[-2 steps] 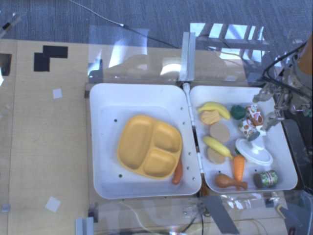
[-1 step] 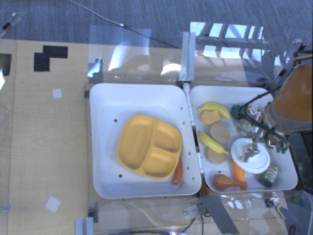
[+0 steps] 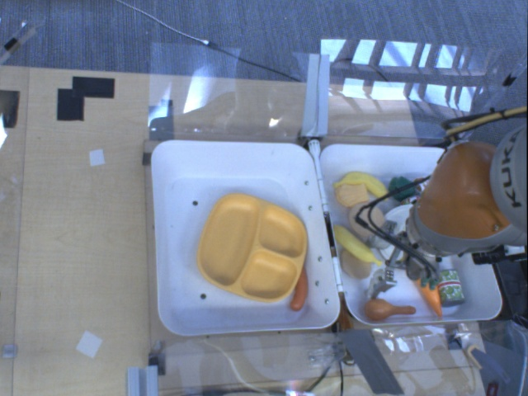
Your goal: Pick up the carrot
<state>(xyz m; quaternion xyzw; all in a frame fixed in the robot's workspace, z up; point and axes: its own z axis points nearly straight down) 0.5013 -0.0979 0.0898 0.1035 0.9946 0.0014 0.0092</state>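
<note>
Arm over right bin (image 3: 487, 308), lower right of frame; pincer (image 3: 385, 280) low among the toy food.
Carrot (image 3: 431, 297) lies near the bin's lower edge, just right of the pincer, touching a green-labelled carton (image 3: 450, 288). Pincer state: cannot tell. Yellow divided plate (image 3: 252, 247) in left bin (image 3: 177, 221), sausage (image 3: 299, 289) against its lower-right rim.

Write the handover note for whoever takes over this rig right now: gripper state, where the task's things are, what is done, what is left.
Gripper: low in the right white bin, near its front; finger state can't be read under the wrist.
Small orange carrot with a green top: lies at that bin's front, just right of the gripper, next to a green-and-white carton. Nothing visible between the fingers.
Other items: a brown pear-shaped toy in front of the gripper, yellow bananas behind it; the left bin holds a yellow divided plate with an orange sausage-shaped piece beside it.
Done: approach only.
Left: grasp and lift the carrot.
</note>
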